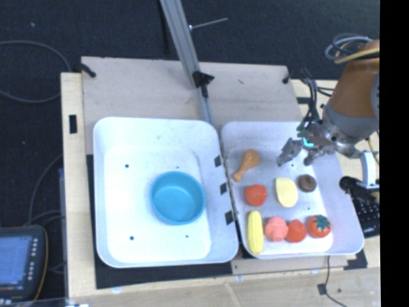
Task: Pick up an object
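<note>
My gripper (298, 155) hangs open over the upper right of the right bin (268, 133), with nothing between its fingers. Just below it lie a brown round piece (307, 183) and a pale yellow piece (286, 192). To its left lies a tan drumstick (245, 164). Further down are a red tomato (255, 194), a yellow corn cob (254, 231), a pink piece (275, 228), a red piece (295, 231) and a strawberry-like red piece with a green top (319, 226).
The left bin (115, 146) holds a blue bowl (177, 197). A slanted metal pole (182, 40) rises behind the bins. A small screen (19, 261) sits off the bench at lower left.
</note>
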